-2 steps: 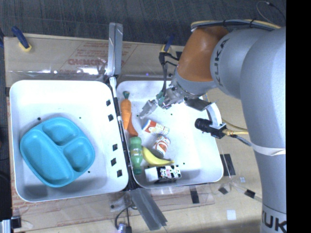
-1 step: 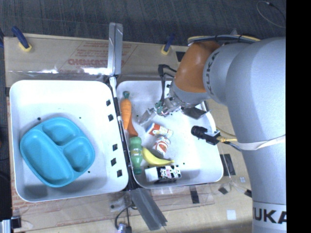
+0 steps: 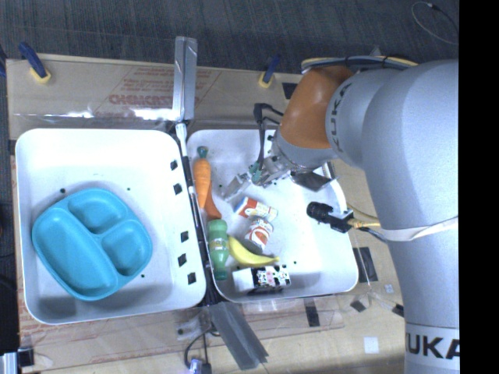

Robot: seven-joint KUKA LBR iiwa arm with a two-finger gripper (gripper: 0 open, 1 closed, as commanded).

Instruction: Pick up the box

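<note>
A white box with black patches lies on its side at the front edge of the right bin, just below a banana. A smaller red-and-white carton lies mid-bin. My gripper hangs over the back half of the right bin, above and left of the red-and-white carton and well behind the white box. Its fingers look open, with nothing between them.
A carrot and a green bottle lie along the right bin's left wall. A red-and-white can sits beside the banana. The left bin holds a blue divided plate. A black cable plug juts over the right bin.
</note>
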